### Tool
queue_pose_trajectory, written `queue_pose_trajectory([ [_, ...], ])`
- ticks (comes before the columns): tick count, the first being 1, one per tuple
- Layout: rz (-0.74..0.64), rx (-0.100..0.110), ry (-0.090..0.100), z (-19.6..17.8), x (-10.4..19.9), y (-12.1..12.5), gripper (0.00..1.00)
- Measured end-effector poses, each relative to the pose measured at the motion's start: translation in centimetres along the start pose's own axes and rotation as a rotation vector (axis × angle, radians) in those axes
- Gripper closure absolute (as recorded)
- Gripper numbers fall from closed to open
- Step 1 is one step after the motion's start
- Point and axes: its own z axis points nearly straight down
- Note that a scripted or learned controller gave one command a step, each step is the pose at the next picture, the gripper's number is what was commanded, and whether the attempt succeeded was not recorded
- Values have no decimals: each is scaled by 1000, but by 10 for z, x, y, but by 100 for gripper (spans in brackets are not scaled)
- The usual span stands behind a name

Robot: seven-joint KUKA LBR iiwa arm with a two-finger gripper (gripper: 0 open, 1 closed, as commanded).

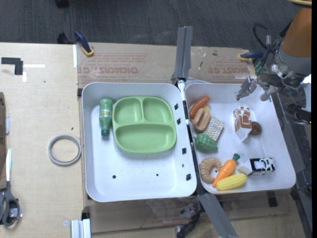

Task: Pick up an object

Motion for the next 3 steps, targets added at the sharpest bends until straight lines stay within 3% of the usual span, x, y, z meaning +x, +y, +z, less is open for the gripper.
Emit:
queue_pose_trajectory([
  [1, 41, -1, -1, 122, -14, 18, 0],
  [2, 195, -1, 1, 130, -25, -19, 0],
  [3, 195, -3, 0, 119, -25, -18, 100],
])
